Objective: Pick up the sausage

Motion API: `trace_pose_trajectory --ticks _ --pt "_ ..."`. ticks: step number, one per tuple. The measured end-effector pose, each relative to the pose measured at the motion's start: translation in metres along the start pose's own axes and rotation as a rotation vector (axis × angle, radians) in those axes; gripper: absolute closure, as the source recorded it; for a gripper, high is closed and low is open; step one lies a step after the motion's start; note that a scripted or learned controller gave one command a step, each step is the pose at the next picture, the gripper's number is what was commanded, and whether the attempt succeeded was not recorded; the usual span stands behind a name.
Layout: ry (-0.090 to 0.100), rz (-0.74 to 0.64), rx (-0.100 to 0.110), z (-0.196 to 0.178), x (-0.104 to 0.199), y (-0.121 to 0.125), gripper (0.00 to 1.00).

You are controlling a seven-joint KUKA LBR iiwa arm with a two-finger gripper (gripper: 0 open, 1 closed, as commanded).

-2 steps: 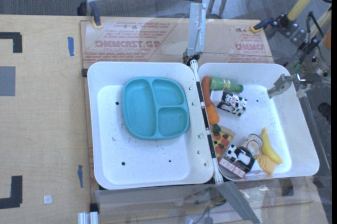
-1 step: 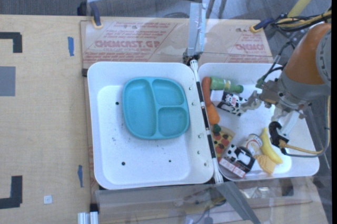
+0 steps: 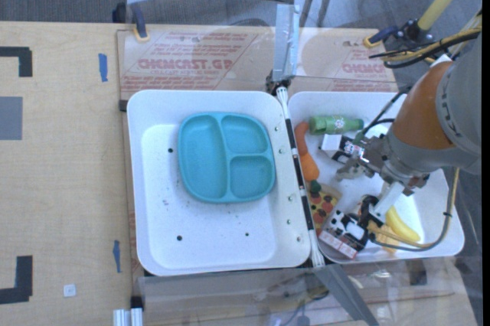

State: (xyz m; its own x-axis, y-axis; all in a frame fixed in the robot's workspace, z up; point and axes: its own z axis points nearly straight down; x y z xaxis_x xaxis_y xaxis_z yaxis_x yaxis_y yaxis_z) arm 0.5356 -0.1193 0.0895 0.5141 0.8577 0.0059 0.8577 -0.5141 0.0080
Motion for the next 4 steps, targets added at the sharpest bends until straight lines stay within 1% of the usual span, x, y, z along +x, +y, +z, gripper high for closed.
trace_pose_trajectory --ticks 1,2,3,4 --pt "-0.006 0.027 0.009 -0.019 0.02 0.008 0.0" --pt "-0.008 0.279 0.004 0.003 0.077 0.079 0.0" --pt "-0.005 0.438 0.004 0.002 0.063 0.067 0.0" --pt "-0.006 0.824 0.001 0.002 0.059 0.078 0.0"
